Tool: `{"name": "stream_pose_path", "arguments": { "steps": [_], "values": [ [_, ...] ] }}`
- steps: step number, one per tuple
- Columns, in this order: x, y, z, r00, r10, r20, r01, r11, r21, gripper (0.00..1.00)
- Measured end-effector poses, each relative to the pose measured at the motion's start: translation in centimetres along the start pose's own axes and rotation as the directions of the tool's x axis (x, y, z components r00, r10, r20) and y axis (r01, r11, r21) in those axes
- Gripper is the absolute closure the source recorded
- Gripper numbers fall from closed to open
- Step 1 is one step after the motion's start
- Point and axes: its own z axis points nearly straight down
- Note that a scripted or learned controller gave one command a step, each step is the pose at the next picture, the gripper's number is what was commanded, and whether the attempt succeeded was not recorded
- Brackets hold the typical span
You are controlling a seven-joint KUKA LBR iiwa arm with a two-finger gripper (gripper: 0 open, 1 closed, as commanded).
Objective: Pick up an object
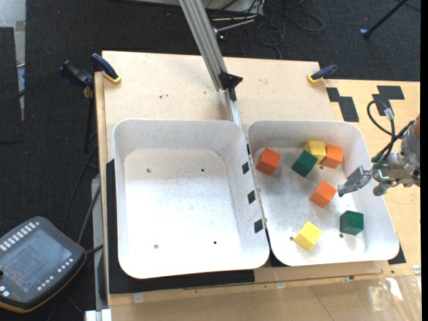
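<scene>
The orange cube point(324, 194) lay in the right bin point(374, 243), approx. mid-bin, just beside the gripper point(364, 182), which sat at the bin's right rim w/ its fingers spread apart and nothing between them; the nearer finger point(352, 181) pointed toward that cube, close to it, contact unclear. Other blocks in the same bin: a green cube point(352, 223) below-right, a yellow cube point(308, 235) near the front edge, a 2nd green cube point(305, 163) touching a yellow one point(316, 150) and an orange one point(333, 156) up top, plus an orange cube point(269, 160) by the left wall. The left bin point(127, 179) sat alongside on the desk point(167, 79). Blue-yellow clamps point(105, 67) held the desk corners; a pendant point(33, 263) lay bottom-left on the floor.
</scene>
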Motion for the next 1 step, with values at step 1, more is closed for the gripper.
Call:
{"name": "stream_pose_path", "arguments": {
  "steps": [1],
  "values": [
    [0.0, 0.07, -0.19, 1.0, 0.001, 0.001, -0.001, 1.0, -0.004, 0.0]
  ]
}}
